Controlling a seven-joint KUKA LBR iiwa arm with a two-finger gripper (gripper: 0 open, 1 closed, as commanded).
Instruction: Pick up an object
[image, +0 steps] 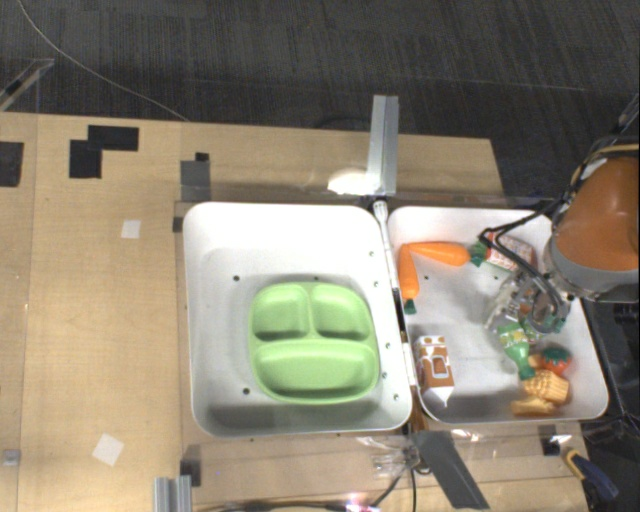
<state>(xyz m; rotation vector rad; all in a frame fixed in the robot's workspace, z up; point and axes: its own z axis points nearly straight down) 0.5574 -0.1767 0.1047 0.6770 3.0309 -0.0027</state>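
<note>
We see the gripper (527, 308) low in the right bin (470, 400), at the right of the frame, but its fingers blur into the clutter and we cannot tell whether they are parted or closed. Directly below it in the frame, nearly touching, lie a small green toy (517, 349) and a ridged tan piece (545, 388). A smooth orange carrot (437, 254) lies to its upper left, long axis roughly horizontal. The left bin (205, 300) holds a glossy green divided plate (313, 341).
</note>
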